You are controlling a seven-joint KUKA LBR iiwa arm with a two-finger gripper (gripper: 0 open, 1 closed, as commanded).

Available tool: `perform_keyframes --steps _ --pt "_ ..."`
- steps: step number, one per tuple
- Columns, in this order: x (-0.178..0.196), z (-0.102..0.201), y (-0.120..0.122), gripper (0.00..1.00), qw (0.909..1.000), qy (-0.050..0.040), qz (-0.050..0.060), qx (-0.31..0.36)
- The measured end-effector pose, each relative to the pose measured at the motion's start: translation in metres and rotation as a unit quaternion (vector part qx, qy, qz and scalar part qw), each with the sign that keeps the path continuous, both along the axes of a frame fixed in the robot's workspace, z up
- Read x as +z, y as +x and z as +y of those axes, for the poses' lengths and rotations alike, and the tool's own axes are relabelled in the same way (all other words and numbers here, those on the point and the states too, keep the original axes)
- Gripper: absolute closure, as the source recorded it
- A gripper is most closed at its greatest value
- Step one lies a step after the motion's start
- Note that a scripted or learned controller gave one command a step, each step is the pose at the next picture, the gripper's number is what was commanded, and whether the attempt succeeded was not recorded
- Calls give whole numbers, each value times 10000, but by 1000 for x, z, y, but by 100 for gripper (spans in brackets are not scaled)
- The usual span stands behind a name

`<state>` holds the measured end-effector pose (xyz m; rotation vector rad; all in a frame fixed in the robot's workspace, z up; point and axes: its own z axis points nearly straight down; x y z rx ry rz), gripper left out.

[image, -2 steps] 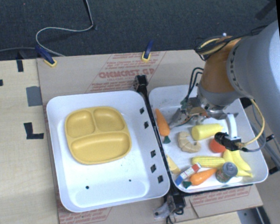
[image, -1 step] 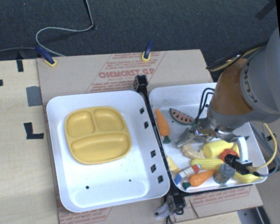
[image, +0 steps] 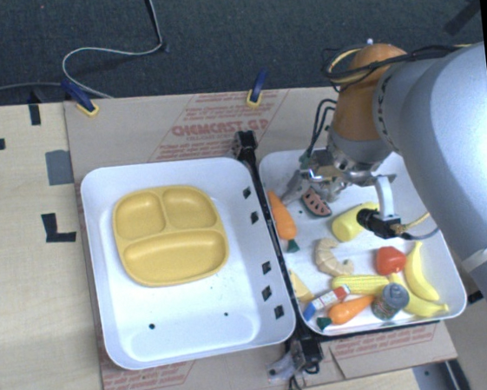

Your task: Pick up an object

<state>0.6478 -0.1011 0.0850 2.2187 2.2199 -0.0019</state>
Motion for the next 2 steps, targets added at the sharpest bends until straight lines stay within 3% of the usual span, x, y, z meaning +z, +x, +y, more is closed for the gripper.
perform_keyframes --steps 1,2 --pt "10 0 0 100 10000 -4 1 7" --pt "166 40 -69 100 10000 10 -3 6"
